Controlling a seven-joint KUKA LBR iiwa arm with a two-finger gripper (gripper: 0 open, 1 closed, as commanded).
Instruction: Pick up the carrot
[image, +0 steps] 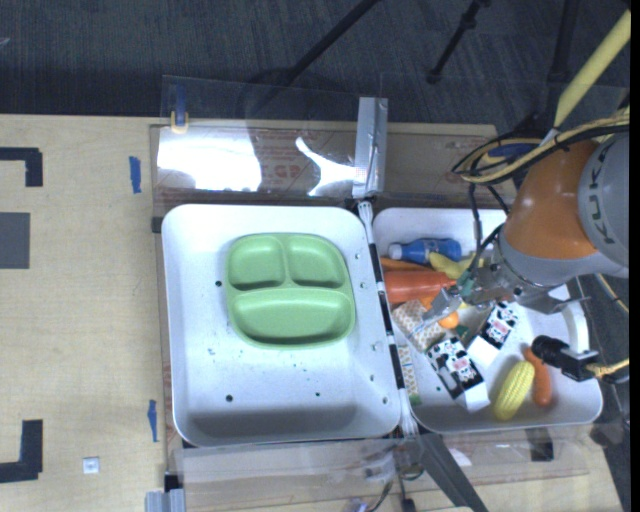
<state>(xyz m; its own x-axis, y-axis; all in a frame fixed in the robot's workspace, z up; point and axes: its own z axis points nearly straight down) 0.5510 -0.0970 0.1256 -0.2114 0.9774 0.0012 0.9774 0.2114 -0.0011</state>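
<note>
Reaching down into the right bin (585, 405), the pincer (462, 292) hangs just over the carrot (412, 283), which lies among clutter near the divider. Whether its fingers are spread cannot be told. Gripping and lifting look yet to come.

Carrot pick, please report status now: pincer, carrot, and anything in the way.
Pincer low in right bin, among the toys. Carrot beside it at bin's left wall, not lifted. Blue bottle and cow-print toy crowd close.
</note>
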